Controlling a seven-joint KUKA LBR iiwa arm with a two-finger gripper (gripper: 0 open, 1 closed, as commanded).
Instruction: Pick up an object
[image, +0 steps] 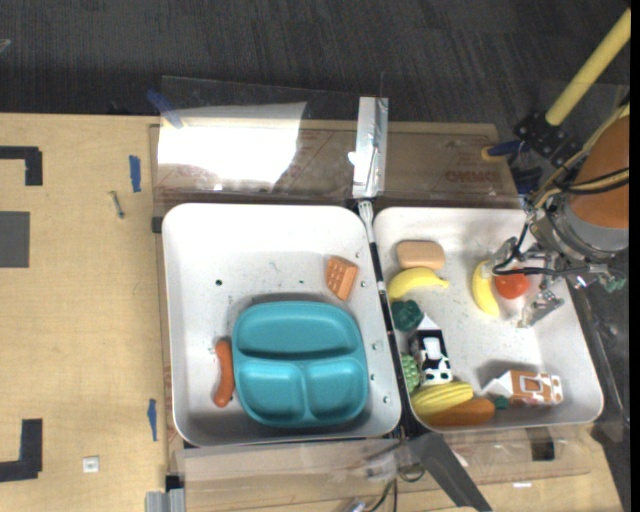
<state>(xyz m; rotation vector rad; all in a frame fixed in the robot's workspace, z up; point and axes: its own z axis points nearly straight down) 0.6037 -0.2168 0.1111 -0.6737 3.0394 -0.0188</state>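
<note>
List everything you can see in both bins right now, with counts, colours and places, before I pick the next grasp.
Divided tray: 1, teal, left bin centre.
Sausage: 1, orange-red, left of tray.
Waffle piece: 1, orange, above tray.
Bread: 1, tan, right bin top left.
Bananas: 2, yellow, one under the bread, one near the gripper.
Tomato: 1, red, beside that banana.
Cow figure: 1, black-white, left wall.
Corn: 1, yellow, bottom left.
Carrot: 1, orange, bottom.
Toy truck: 1, orange-white, bottom right.
Gripper: 1, grey, right bin.

The arm (605, 190) is cut off at the right edge, its jaws too blurred to read.
</note>
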